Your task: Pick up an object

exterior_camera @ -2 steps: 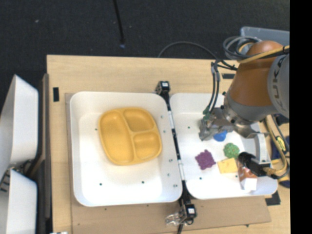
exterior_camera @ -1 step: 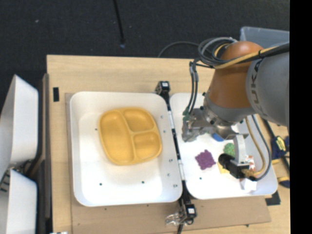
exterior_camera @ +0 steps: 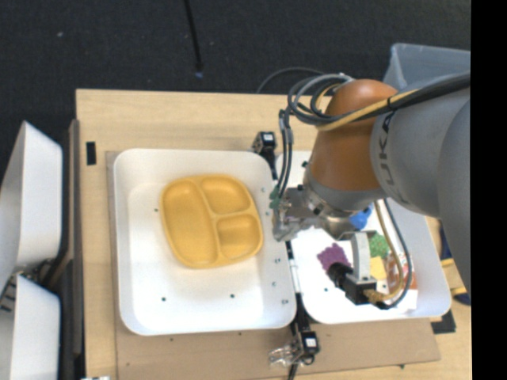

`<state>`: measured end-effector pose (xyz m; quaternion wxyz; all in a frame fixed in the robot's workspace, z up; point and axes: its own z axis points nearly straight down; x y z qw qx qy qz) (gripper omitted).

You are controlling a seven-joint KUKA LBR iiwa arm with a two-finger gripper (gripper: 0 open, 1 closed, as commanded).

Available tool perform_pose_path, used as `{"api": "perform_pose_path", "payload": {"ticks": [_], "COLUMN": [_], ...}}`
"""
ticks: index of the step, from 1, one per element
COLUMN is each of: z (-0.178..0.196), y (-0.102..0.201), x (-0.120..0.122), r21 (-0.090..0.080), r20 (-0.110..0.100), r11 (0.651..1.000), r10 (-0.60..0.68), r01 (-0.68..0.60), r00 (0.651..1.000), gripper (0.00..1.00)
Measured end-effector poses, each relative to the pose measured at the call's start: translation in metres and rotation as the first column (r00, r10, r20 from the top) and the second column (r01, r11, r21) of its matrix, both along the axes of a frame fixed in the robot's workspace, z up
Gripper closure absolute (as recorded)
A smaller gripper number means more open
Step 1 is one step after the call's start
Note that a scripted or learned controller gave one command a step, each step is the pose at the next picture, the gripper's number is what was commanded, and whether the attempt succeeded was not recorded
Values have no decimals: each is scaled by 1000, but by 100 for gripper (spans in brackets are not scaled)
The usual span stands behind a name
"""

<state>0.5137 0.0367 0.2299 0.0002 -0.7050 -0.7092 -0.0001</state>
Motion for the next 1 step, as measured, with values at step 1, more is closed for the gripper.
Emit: {"api": "perform_pose_path", "payload": {"ticks": [1], "z": [6], "y": [46], "x": [-24], "r21": [2], "r20": [-1], "r11": [1000], "r10": [2], "r01": [-2], "r00": [1000], "gripper": [100]}}
